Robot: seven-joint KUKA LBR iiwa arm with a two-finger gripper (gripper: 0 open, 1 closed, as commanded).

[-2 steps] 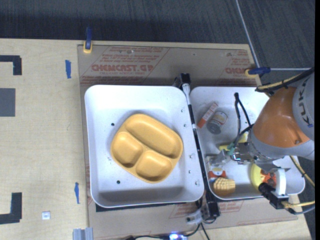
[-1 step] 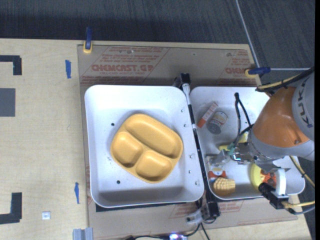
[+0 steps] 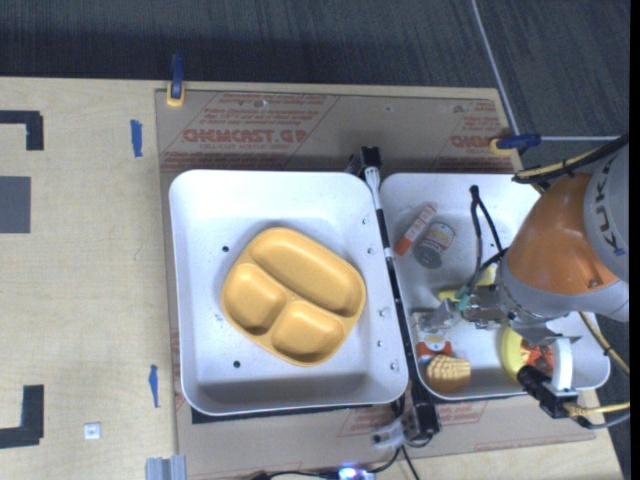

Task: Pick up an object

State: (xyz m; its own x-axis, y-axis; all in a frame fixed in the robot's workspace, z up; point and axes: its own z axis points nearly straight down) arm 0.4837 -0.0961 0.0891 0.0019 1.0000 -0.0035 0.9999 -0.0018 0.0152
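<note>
Yellow and ridged like a corn cob, a small toy [image 3: 447, 371] lies at about 7 o'clock in the right bin [image 3: 452, 190], close to its near wall. Touching it on the 11 o'clock side is a little red-and-white piece [image 3: 434, 348]; what it is cannot be made out. At 3 o'clock from the cob, a smooth yellow object [image 3: 514, 352] is partly covered by the arm. Toward 11 o'clock in the same bin, a small grey can [image 3: 435, 244] lies tipped over, and just beside it at its 10 o'clock lies a slim orange-and-white tube [image 3: 415, 226], set on a slant.

The fingers [image 3: 437, 318] hang low over the bin's left half, just at 12 o'clock from the red-and-white piece and well apart from the can. Whether they are parted or closed, or have anything between them, cannot be told from this slant. Behind them the grey wrist and the orange band [image 3: 555, 243] of the arm [image 3: 530, 298] run off toward 3 o'clock, with black cables looped above.

The left bin [image 3: 200, 208], touching the right one along a dark seam, holds a yellow tray [image 3: 292, 294] with three compartments, set at a tilt near its middle. Both bins rest on a sheet of printed cardboard [image 3: 250, 128] clamped to the pale wooden desk [image 3: 80, 268], which carries black and blue tape marks at 9 o'clock.
</note>
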